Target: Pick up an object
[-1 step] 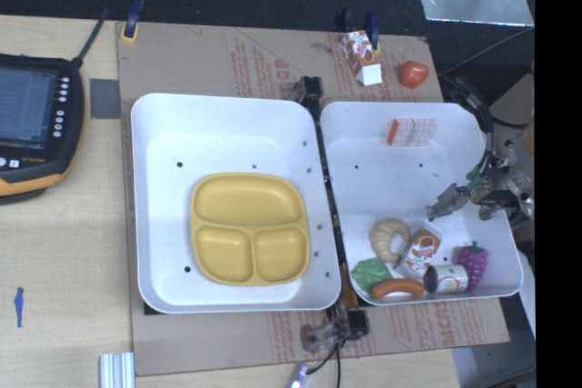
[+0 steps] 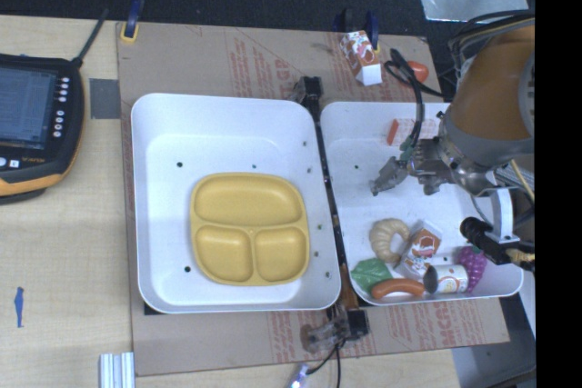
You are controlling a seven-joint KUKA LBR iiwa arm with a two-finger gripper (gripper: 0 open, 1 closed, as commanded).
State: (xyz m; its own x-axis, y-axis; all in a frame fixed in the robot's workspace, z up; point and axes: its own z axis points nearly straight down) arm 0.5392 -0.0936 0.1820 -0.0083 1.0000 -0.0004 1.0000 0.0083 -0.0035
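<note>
End effector (image 2: 386, 180) hangs over the right shallow white plastic bin (image 2: 355, 141), can't tell if it's open or gripping anything; beige croissant-shaped toy (image 2: 389, 238) sits just below.

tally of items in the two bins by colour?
Yellow: 1, divided plate, left bin
Tan: 1, ring
Green: 1, leafy item
Purple: 1, grapes
Orange/red: 3, sausage, stick, packet
White: 1, can
Total: 8

Arm (image 2: 486, 95) reaches in from right; gripper (image 2: 386, 181) low, fingers pointing left.
</note>
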